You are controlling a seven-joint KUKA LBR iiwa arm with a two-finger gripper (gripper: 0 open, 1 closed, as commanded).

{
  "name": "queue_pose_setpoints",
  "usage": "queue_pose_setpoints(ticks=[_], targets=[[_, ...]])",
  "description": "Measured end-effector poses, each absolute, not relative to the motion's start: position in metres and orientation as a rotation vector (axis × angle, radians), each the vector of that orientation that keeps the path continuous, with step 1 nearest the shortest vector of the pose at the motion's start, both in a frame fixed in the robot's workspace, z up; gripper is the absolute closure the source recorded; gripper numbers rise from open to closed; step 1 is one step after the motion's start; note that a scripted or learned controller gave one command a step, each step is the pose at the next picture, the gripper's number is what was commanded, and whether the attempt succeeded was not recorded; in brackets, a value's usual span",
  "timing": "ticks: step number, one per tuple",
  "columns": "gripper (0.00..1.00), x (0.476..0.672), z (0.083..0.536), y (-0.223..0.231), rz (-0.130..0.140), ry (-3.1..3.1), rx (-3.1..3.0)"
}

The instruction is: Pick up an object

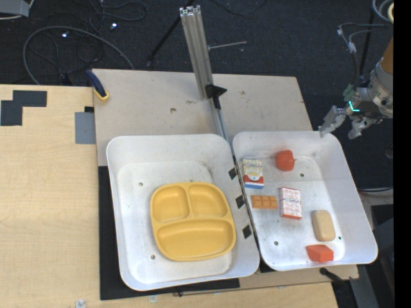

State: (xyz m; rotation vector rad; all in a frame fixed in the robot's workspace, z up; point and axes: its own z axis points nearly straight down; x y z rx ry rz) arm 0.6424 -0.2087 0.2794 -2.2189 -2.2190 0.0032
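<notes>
Jaws (341,122): spread apart, nothing between them, hanging just outside the right bin's (359,191) far right corner, likely poised to come in over it.
Pickable things: all in the right bin, spaced apart so each offers a free grasp: red block (285,160), small carton (253,173), orange wafer (264,202), pink box (290,203), tan bar (323,225), red wedge (320,253).
Left bin (128,172): holds a yellow divided tray (192,221), lying flat.
Judgement: no pick begun yet.

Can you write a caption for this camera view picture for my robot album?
Open end effector hovers by the right white bin of small toy foods, beside a yellow divided plastic plate in the left bin.
</notes>
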Motion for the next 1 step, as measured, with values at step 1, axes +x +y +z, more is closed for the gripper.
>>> queue_pose_setpoints(ticks=[1], targets=[[0.0,0.6427,0.2804,-0.2088,0.002,-2.22,-2.22]])
